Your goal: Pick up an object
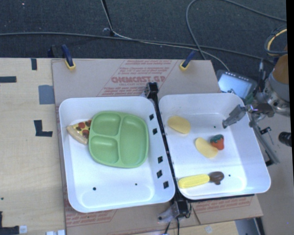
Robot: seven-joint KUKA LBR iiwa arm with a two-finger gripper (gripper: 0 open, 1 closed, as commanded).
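A: What is seen in the left bin [77, 190]?

B: A green divided plate [119, 139] is laid in its upper half, and a pizza slice [79, 131] is tucked at the plate's nine o'clock, partly under its rim.

A: And in the right bin [252, 178]?

B: A pale yellow piece [179, 125] is found near the eleven o'clock corner. Toward the centre a second yellow piece [206, 148] is placed, with a red strawberry [217, 142] touching it at its two o'clock. A corn cob [193, 181] is laid at six o'clock, a brown piece [216, 177] touching its right end.

A: How is the gripper [233, 118] held?

B: It is seen over the bin's two o'clock edge, apart from every item. Nothing is gripped; how far it is opened cannot be told.
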